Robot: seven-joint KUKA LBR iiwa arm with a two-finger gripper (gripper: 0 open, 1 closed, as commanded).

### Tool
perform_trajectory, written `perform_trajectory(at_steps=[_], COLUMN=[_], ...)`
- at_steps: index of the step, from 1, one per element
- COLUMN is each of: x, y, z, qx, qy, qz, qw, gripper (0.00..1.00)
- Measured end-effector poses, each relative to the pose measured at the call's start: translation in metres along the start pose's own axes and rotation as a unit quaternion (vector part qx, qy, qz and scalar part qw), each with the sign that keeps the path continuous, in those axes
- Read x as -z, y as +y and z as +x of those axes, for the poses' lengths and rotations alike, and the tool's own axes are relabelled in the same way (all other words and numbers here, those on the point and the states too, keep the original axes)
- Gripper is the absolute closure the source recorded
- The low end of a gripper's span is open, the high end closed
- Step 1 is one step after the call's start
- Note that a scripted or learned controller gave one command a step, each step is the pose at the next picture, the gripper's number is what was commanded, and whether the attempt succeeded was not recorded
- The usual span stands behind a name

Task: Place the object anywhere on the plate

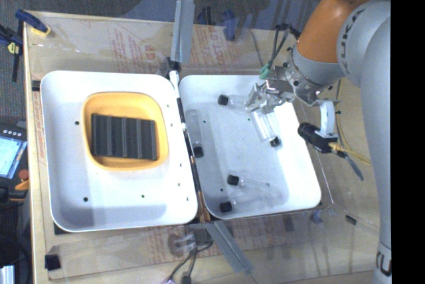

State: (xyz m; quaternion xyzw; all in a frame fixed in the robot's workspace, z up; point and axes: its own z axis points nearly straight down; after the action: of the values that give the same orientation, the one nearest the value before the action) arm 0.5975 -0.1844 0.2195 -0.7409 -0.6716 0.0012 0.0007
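Note:
A yellow plate (125,105) with a dark ridged centre lies in the left bin (66,196). Several clear vials with black caps lie in the right bin (302,186). One vial (266,127) slants just below my gripper (261,101), its black cap pointing to the lower right. The gripper hangs over the upper right part of the right bin, at this vial's top end. Whether it touches the vial cannot be told. Another vial (248,184) lies near the bin's front. A third vial (224,100) is at the upper left of the bin.
A loose black cap (225,207) sits at the right bin's front edge. Another black piece (198,152) lies by the divider between the bins. Cables and a black clip (317,137) hang at the arm's right. A screen device (9,153) stands at the far left.

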Motion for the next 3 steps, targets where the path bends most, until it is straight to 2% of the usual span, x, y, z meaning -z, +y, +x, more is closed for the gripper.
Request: perform_trajectory(at_steps=[1,2,3], x=[-0.004,-0.022,-0.027], y=[-0.014,-0.015,-0.017], z=[0.062,0.105,0.138], qx=[0.079,0.226,0.313], qy=[0.001,0.001,0.001], qz=[0.002,0.001,0.001], qw=[0.9969,0.9741,0.9497], gripper=[1.0,1.0,1.0])
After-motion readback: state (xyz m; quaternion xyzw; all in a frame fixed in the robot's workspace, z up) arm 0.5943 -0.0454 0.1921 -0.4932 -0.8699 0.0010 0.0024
